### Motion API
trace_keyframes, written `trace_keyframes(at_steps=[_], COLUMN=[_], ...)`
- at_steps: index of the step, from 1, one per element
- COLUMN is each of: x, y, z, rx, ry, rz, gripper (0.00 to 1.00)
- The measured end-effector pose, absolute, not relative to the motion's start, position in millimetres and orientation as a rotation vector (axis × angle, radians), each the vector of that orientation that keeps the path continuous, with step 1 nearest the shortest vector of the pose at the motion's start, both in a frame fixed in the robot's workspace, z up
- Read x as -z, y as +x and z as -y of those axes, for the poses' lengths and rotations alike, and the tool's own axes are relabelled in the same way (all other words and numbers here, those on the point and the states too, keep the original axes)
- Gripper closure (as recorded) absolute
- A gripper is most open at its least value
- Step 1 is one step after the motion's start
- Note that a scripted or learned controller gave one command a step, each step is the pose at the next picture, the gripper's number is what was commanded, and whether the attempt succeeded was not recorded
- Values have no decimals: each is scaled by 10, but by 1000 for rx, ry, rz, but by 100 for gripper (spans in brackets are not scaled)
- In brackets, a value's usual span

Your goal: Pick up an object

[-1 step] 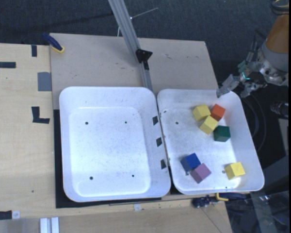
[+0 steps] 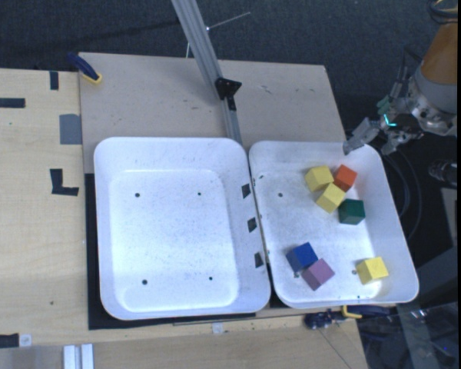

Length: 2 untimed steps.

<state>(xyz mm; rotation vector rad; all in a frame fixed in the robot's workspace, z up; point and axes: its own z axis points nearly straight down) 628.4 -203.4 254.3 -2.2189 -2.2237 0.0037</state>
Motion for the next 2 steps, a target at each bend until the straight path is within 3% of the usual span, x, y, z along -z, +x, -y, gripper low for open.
trace_keyframes(at_steps=[2], x=[-1440], y=[6241], z=[2054], rx=[-7], ry=[-2217], rz=[2221], gripper=[0])
